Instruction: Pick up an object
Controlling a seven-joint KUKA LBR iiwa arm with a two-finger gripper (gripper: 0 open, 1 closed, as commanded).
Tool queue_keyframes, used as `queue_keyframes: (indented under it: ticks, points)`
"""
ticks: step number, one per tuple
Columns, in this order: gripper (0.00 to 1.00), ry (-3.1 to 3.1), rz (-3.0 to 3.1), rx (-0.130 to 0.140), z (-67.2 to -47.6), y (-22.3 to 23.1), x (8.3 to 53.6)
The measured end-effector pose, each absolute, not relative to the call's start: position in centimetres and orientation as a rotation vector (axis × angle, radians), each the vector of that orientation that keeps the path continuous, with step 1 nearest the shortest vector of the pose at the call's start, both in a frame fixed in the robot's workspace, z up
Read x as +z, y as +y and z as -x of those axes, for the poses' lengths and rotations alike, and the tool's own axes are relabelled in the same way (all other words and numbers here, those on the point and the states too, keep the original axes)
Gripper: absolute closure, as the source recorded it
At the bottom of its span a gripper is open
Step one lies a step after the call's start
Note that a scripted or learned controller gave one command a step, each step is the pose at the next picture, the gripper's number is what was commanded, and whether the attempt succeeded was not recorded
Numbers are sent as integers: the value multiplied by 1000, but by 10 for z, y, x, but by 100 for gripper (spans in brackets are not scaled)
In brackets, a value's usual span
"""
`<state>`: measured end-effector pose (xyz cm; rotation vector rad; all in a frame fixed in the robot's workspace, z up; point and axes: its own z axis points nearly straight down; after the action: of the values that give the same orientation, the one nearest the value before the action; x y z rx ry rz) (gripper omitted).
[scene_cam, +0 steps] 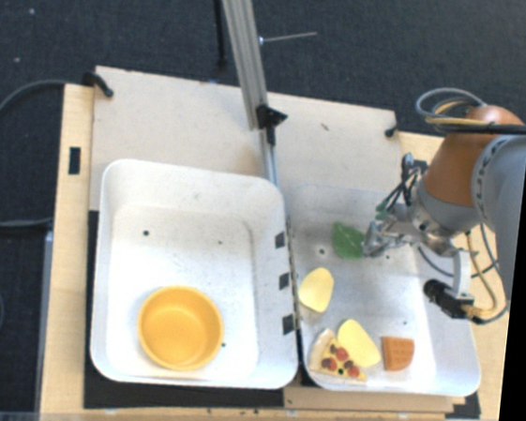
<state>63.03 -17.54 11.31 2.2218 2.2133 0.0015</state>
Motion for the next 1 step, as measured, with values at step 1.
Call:
queue_keyframes:
  ticks: [1]
  points:
    - [100, 2218, -2218, 5, -625, -169, 164]
